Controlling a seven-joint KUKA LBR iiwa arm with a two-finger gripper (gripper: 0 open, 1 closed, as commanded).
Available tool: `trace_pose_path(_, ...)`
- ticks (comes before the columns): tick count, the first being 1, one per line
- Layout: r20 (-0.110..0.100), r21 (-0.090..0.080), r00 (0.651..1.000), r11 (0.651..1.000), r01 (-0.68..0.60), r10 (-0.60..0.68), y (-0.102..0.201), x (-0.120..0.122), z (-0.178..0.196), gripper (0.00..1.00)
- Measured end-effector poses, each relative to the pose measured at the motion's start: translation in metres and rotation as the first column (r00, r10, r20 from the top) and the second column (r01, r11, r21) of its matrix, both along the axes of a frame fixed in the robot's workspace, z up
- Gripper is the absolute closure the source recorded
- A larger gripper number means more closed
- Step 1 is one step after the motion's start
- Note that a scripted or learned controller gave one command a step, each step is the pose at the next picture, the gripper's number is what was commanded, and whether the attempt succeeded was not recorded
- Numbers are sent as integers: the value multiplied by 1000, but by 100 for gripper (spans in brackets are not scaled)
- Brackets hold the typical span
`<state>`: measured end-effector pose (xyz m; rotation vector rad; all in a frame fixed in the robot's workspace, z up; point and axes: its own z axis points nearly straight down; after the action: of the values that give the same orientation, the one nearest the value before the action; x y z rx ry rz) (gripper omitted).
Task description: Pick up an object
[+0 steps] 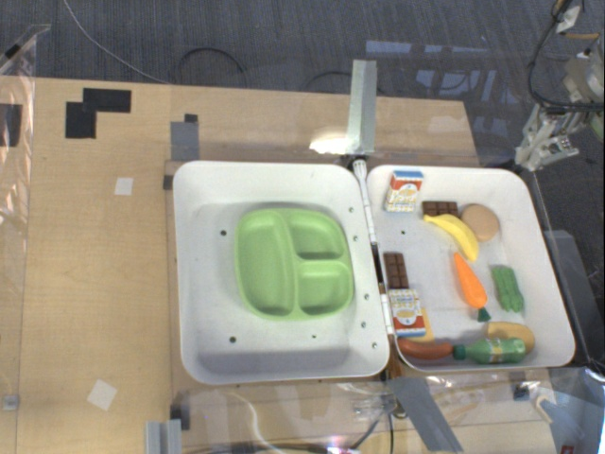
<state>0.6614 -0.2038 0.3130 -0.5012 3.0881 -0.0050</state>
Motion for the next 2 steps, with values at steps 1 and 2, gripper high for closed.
trace_pose_path(1, -6, 6, 1000, 1000, 23, -23, 113, 9, -55, 100)
trace_pose_path(2, 3, 6, 999, 999, 52, -52, 187, 10, -15, 100)
